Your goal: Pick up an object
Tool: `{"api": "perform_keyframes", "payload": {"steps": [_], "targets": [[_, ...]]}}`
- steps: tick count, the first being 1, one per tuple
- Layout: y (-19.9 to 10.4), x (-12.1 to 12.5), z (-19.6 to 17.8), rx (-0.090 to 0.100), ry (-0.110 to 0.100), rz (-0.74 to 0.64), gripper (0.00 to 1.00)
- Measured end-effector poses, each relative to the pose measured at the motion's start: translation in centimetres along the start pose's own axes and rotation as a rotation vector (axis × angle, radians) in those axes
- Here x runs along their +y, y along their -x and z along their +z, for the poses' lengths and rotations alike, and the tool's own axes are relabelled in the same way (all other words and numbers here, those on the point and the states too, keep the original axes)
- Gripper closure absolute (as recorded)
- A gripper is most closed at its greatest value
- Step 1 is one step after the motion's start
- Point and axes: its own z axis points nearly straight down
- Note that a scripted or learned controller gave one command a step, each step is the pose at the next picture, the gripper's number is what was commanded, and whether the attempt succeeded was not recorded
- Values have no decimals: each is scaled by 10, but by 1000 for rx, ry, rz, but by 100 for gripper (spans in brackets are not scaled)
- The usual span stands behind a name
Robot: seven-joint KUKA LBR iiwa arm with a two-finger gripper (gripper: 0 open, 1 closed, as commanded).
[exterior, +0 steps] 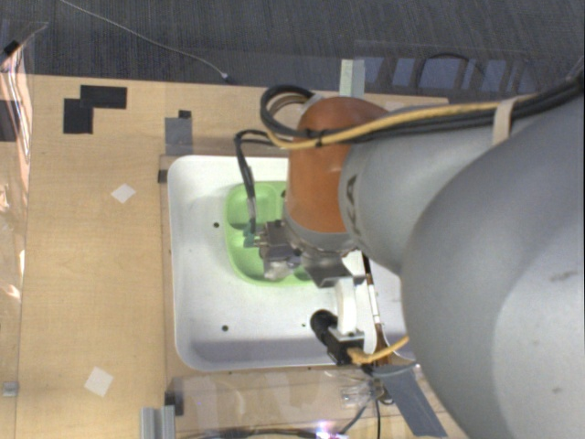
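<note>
Green and shallow, a plastic dish (245, 216) lies in the white bin (196, 282) on the desk, and we judge the pick unfinished, unable to tell the state of the hand (274, 256) directly above it.

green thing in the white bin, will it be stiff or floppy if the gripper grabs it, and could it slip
The green object looks like smooth moulded plastic, so probably stiff and light. Its glossy, rounded rim could let fingers slip. It lies flat in the white bin, so rolling seems unlikely.

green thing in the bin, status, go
Gripper low over green object, fingers hidden. Object lies in white bin, no hold seen. Arm covers its right part.
</note>
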Motion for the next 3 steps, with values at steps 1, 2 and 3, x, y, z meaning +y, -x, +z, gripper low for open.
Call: {"api": "perform_keyframes", "payload": {"steps": [1,2,3], "targets": [[-21,-1,13,-2,-1,289,100],[-45,1,29,-2,-1,653,100],[-24,4,29,-1,0,1132,100]]}}
